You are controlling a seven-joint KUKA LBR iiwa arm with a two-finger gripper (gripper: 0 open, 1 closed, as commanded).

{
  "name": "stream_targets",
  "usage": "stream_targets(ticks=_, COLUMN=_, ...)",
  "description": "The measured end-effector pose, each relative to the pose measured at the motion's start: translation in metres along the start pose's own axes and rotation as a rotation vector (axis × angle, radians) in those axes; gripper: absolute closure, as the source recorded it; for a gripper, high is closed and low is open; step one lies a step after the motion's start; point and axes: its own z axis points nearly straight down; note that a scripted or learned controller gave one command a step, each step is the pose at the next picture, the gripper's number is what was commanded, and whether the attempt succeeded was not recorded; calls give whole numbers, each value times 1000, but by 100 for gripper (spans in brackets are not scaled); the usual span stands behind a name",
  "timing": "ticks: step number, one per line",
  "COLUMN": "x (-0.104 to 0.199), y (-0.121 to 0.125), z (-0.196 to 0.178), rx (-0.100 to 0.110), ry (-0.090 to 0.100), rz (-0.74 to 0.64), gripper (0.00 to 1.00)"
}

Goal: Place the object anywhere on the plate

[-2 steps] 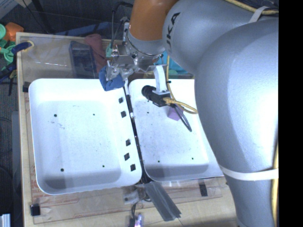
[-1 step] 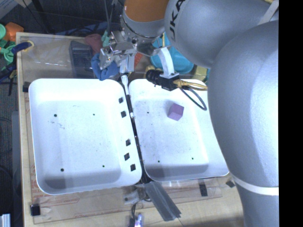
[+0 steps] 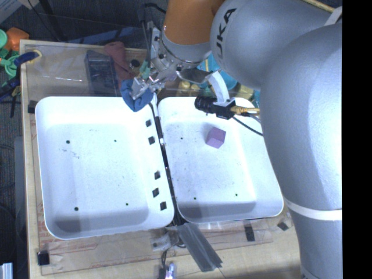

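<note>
Blue cloth (image 3: pixel 135 99) pinched in the clenched claw (image 3: pixel 141 90); a purple block (image 3: pixel 215 137) lies well right of it in the right bin (image 3: pixel 264 185).

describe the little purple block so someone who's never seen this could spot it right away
Find the two white bins side by side and take the right bin. In its upper half, just below the black cable fitting, lies the purple block. It is the one coloured, loose thing on that bin's white floor.

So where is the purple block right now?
The purple block lies in the right bin, toward its far end, below the black cable fitting and apart from the tool.
</note>
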Motion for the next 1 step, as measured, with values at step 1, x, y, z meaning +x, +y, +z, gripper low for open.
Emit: stream_targets(ticks=1, x=43, y=21, z=-14, rx=-2, ry=-1, rz=-56, gripper=100)
